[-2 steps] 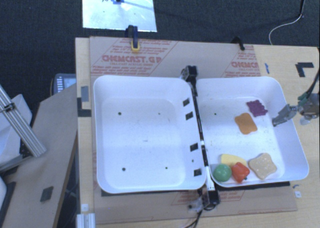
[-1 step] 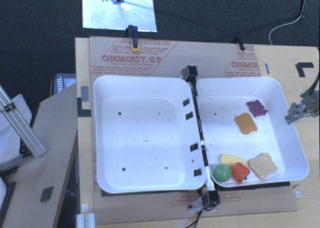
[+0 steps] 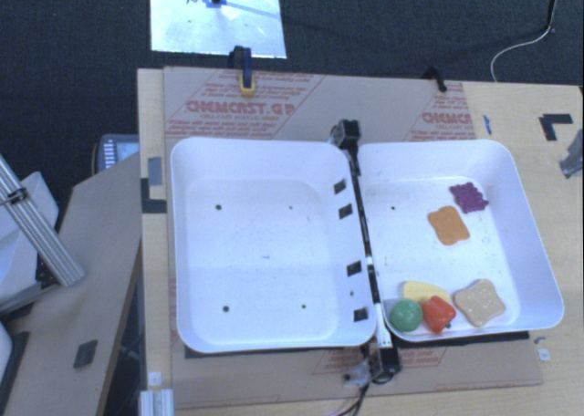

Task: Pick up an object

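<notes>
The right bin (image 3: pixel 415 188) holds several small toy foods. A purple bunch of grapes (image 3: pixel 468 196) lies near its far right, and an orange flat piece (image 3: pixel 448 224) sits just in front of it. Along the near edge sit a yellow wedge (image 3: pixel 424 291), a green ball (image 3: pixel 406 315), a red piece (image 3: pixel 439 313) and a tan slice of toast (image 3: pixel 479 301). The green ball and the red piece touch each other in the near left corner.
The left bin (image 3: pixel 265 250) stands beside the right one, joined to it by a clipped divider (image 3: pixel 356 223). Both rest on a cardboard sheet (image 3: pixel 274 104) on the wooden bench. A grey part (image 3: pixel 573 154) shows at the right edge. A yellow clamp (image 3: pixel 245 72) sits at the back.
</notes>
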Controlling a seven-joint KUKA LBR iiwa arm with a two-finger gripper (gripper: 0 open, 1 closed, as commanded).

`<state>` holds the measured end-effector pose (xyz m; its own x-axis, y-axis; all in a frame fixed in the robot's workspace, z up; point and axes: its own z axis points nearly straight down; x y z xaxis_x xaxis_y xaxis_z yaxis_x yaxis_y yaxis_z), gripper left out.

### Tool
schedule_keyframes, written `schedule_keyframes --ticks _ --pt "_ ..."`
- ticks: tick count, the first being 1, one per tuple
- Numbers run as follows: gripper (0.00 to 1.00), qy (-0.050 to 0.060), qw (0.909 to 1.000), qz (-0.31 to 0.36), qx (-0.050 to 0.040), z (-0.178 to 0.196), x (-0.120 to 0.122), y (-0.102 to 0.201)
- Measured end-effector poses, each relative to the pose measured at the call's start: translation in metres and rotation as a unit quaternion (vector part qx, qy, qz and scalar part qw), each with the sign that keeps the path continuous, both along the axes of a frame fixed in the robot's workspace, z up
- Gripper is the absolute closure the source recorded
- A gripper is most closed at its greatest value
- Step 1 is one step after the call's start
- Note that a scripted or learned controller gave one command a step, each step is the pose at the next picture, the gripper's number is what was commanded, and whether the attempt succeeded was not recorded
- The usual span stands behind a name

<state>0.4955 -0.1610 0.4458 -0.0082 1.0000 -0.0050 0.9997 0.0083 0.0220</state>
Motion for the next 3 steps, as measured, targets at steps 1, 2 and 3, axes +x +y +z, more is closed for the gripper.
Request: schedule_keyframes --ticks 1,2,3 --pt "1.00 0.015 0.9999 -0.002 0.0040 -0.124 0.003 0.024" --pt "1.00 0.001 1.0000 0.000 0.0012 0.023 -0.008 0.058" --pt "1.00 0.014 0.9999 -0.004 0.0024 -0.069 0.013 0.031"
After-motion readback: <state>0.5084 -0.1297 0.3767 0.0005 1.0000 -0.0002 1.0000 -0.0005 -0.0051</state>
